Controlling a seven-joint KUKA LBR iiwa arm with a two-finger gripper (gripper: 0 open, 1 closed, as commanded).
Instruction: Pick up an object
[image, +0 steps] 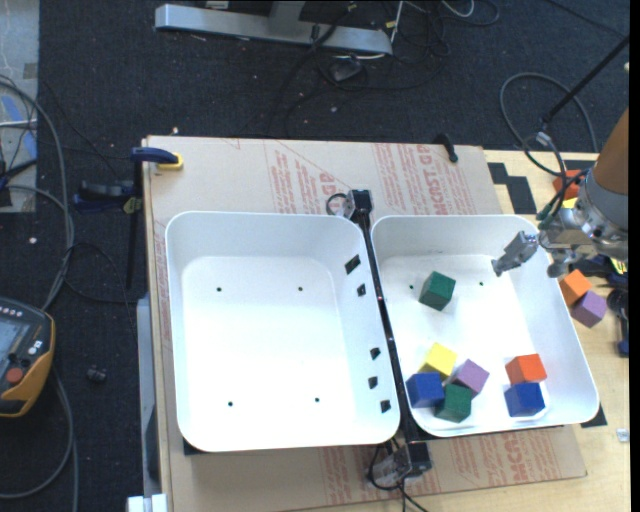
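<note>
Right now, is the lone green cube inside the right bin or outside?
Inside: the green cube rests on the right bin's white floor.

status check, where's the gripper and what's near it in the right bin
Gripper over right bin's upper right, nothing seen between fingers. Lone green cube nearest, down-left of it. Other cubes clustered along the near edge. Nothing blocking the green cube.

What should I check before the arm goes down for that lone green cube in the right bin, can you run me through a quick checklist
1. Target apart from the others: ok. The lone green cube sits by itself, away from the cluster near the front.
2. Target inside the right bin: ok.
3. Gripper over the target: not ok. It is near the bin's far right side, to the cube's right.
4. Gripper carrying nothing: cannot tell.
5. Path free of the bin's divider wall: ok. The cube sits away from it.
6. Fingers ready to grasp: cannot tell.
</note>
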